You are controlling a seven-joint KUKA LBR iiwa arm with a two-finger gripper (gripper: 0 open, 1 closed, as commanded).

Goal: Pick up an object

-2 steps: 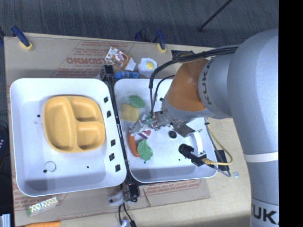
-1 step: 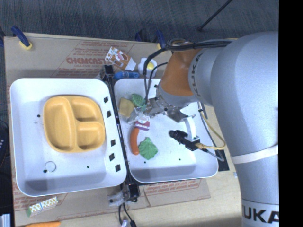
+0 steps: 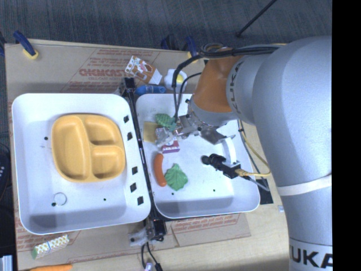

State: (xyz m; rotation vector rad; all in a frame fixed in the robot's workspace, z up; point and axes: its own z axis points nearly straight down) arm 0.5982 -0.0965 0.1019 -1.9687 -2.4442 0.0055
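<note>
The yellow divided tray (image 3: 88,147) sits alone in the left bin (image 3: 22,151). Right of that tray, the right bin (image 3: 242,199) gathers the pickable clutter: an orange sausage (image 3: 160,169), a green leafy piece (image 3: 176,176), and the gripper (image 3: 169,135) low over a small wrapped item (image 3: 170,146), its grip impossible to judge.

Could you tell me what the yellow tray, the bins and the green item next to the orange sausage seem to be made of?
Tray: likely moulded plastic, matte yellow, with smooth rounded compartments. Bins: probably thin formed plastic, white with a slight sheen and rounded corners. Green item: looks like a soft plastic or rubber toy leaf with a crinkled edge; hard to tell. Sausage: smooth, probably plastic.
</note>
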